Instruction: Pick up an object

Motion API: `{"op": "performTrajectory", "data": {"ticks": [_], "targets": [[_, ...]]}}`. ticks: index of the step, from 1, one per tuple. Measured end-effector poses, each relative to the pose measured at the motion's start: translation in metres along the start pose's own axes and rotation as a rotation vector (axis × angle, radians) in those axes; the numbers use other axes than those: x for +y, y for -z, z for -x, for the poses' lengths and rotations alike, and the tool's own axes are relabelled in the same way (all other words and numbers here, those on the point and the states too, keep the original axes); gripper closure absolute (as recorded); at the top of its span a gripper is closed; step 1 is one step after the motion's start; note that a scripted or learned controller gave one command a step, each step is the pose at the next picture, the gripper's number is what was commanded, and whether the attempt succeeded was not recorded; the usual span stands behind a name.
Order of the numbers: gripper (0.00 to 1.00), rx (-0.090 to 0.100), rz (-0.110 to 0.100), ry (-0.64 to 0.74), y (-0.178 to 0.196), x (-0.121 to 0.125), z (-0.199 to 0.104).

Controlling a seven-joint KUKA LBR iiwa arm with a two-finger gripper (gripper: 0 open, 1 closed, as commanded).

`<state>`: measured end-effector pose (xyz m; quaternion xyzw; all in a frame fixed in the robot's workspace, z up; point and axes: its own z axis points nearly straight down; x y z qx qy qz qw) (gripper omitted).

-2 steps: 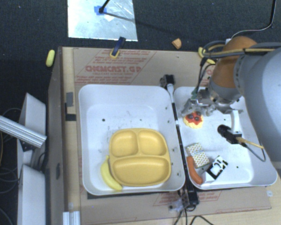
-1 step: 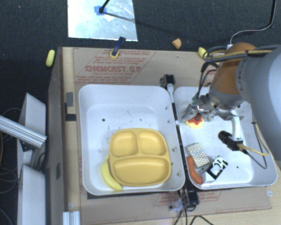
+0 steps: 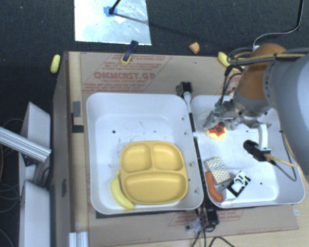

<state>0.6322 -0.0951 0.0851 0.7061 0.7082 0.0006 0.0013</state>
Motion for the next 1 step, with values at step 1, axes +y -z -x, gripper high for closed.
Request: {"op": "performTrajectory", "data": {"ticks": [1], "targets": [[0.0,0.0,-0.001,0.001,-0.0007,-0.0049,-0.0081]]}}
